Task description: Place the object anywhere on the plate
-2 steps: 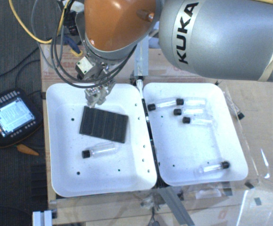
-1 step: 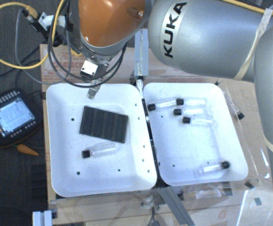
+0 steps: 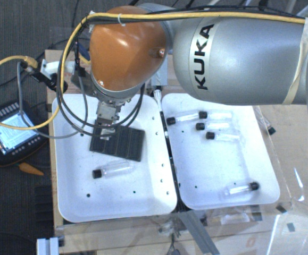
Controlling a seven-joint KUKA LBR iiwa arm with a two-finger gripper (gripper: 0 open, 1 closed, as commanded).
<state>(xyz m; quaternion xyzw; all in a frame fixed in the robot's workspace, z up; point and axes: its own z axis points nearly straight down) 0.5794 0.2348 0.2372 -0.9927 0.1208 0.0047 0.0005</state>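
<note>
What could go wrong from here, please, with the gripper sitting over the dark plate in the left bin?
1. The gripper sits at the dark plate edge, so a release there might land a vial on the bin floor.
2. One vial lies loose just below the plate; the descending arm could knock it.
3. The gripper could push the plate itself.

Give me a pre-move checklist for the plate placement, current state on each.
1. Dark ridged plate lies flat in the left bin: ok.
2. Gripper is over the plate's left edge: ok.
3. Object between the fingers: cannot tell; the wrist hides them.
4. Clear tube with black cap lies on the bin floor below the plate, not on it: not ok.
5. Four capped tubes lie in the right bin, away from the arm: ok.
</note>
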